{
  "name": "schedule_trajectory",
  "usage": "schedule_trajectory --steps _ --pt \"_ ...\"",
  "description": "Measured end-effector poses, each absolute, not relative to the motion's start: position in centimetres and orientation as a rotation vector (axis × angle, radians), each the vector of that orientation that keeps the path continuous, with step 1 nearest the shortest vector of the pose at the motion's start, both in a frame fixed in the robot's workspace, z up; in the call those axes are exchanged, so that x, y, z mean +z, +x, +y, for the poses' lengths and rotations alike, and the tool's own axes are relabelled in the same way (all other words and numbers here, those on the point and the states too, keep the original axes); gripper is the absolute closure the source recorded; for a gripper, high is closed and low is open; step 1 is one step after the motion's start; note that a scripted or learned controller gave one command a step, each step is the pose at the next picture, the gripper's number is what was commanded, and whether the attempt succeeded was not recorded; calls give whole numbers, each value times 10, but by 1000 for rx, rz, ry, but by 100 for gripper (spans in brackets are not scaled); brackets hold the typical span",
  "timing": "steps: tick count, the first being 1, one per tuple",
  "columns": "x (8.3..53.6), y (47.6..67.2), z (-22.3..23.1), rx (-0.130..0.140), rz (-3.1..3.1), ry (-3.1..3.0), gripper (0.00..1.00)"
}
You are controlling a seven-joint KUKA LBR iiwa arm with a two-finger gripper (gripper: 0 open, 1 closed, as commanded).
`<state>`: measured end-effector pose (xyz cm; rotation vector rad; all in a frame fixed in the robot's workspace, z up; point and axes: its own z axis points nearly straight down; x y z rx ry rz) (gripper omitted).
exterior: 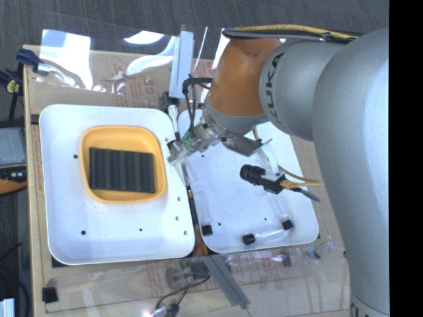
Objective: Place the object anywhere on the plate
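left bin (59, 236): holds a yellow plate (122, 140) carrying a dark ribbed block (122, 169) | right bin (228, 226): white, partly under the arm | arm (317, 71): grey with orange band, leaning over from the right | pincer (180, 152): low over the seam between both bins, fingers too cluttered to read | tabletop (119, 289): brown, cables along front edge

Dark grey carpet (99, 5) surrounds the bench (119, 289), whose brown top shows past the bins' edges; bright light glares off clear sheeting (142, 51) at its far edge.

Fixed overhead camera, slanted down (near), both bins (66, 243)
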<state>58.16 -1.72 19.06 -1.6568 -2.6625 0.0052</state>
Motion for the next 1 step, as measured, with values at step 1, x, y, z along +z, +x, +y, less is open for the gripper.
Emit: schedule_trajectory --steps 1 --pt "191 582 -18 5 -2662 -1658 0"
